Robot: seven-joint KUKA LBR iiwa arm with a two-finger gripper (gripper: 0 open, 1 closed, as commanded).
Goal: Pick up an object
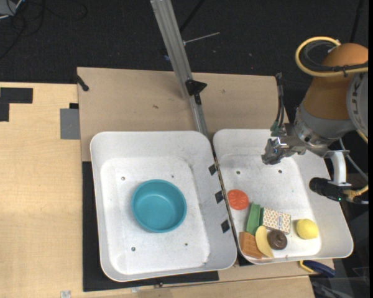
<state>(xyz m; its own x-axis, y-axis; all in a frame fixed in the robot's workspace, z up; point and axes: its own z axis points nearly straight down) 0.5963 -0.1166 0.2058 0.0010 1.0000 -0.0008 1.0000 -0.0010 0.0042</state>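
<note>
While no readable writing shows on any item, the jaws (pixel 272 152) hang over the right bin's (pixel 336 244) far half; their state is indiscernible. Small objects (pixel 270 226) cluster at its near edge. Teal bowl (pixel 159 205) occupies the left bin (pixel 112 148).

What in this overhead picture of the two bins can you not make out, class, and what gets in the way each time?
- Claw, camera view: too small and dark to tell whether it is open or shut.
- Brown piece in the right bin: partly covered by the yellow slice and green block.
- Patterned packet: its print is too small to read.
- Arm: cut off by the picture's right side.
</note>
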